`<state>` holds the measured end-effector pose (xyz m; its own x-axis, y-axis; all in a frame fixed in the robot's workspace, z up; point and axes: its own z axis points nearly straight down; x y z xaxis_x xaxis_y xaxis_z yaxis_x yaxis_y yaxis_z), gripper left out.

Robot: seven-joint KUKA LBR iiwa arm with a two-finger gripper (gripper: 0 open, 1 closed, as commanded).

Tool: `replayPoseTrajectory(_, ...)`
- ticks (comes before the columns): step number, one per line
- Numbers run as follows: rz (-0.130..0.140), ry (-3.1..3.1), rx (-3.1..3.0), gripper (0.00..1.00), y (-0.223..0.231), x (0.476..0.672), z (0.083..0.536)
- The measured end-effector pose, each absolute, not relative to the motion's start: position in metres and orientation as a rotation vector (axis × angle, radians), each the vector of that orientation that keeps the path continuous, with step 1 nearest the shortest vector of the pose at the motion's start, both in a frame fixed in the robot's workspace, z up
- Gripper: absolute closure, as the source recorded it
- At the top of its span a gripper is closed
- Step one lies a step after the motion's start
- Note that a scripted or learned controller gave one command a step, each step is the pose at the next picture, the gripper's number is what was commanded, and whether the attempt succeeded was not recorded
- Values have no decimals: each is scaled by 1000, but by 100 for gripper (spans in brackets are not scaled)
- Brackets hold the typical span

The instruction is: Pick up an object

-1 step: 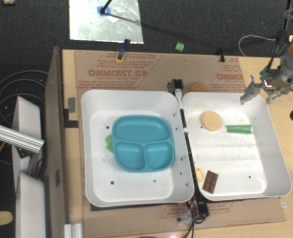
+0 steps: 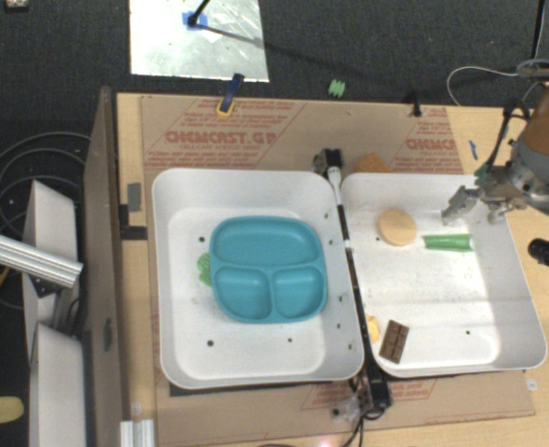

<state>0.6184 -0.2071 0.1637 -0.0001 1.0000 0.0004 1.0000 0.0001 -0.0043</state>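
Teal tray point(image 2: 268, 268) in left bin point(image 2: 177, 194), tool point(image 2: 479, 205) over right bin point(image 2: 512, 333), seemingly empty

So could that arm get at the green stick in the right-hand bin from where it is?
Probably yes. The gripper hangs just above and right of the green stick, which lies alone on the bin floor, apart from the tan disc.

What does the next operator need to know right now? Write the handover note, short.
Tool: above the right shallow white bin, near its far right part, with nothing seen between its fingers.
Right bin: round tan disc, green stick-shaped piece just below the tool, brown rectangular bar and a small yellow piece at the near left corner.
Left shallow white bin: teal plastic divided tray, with a small green item peeking out at its left edge.
Done: nothing picked yet.
Left: grasp and lift one object; the green stick is nearest.
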Motion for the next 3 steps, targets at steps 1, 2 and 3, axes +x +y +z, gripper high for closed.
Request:
replayPoseTrajectory(1, 2, -2222, -2219, 0, -206, 610, 121)
replayPoseTrajectory(2, -12, -2240, -2209, 0, -108, 614, 187)
replayPoseTrajectory(3, 0, -2227, -2215, 0, -106, 623, 80)
